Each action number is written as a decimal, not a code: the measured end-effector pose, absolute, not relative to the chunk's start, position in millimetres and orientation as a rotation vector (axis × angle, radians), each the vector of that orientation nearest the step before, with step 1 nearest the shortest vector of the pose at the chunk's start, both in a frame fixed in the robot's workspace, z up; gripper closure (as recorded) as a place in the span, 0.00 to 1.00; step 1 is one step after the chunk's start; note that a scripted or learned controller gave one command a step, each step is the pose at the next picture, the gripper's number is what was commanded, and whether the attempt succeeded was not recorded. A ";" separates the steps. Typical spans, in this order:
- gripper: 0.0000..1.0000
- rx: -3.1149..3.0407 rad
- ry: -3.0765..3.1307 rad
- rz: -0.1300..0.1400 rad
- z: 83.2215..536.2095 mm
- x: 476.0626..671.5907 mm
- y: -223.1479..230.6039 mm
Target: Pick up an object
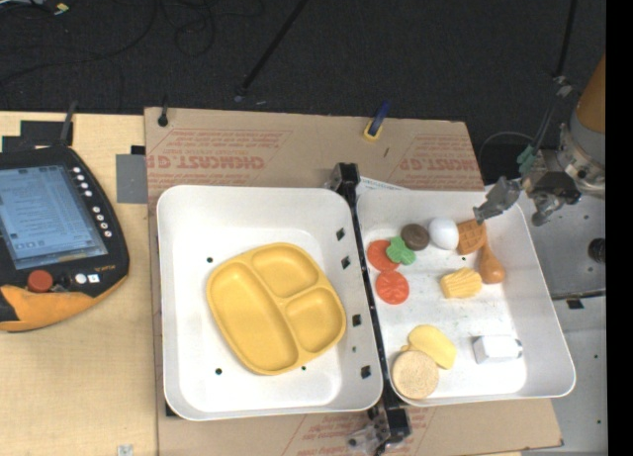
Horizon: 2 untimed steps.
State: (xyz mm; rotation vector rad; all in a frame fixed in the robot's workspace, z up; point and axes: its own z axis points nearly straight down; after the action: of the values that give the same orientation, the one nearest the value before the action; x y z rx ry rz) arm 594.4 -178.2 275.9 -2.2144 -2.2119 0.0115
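End effector (516,201) hovers beside an orange carrot-shaped toy (490,264).

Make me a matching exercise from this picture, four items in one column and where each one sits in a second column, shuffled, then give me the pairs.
Things:
1. yellow divided plate
2. white block
3. round tan cracker
4. white ball

Places:
A. right bin, near-right corner
B. left bin, middle
C. right bin, far side, beside a brown round piece
D. right bin, near edge, by the divider

Pairs: 1-B, 2-A, 3-D, 4-C
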 end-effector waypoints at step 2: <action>0.00 -2.215 -2.220 0.004 238.8 592.2 -173.3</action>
State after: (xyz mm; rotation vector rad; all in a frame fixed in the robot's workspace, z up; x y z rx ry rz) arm 592.2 -173.3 238.8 -2.2153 -2.2204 0.0044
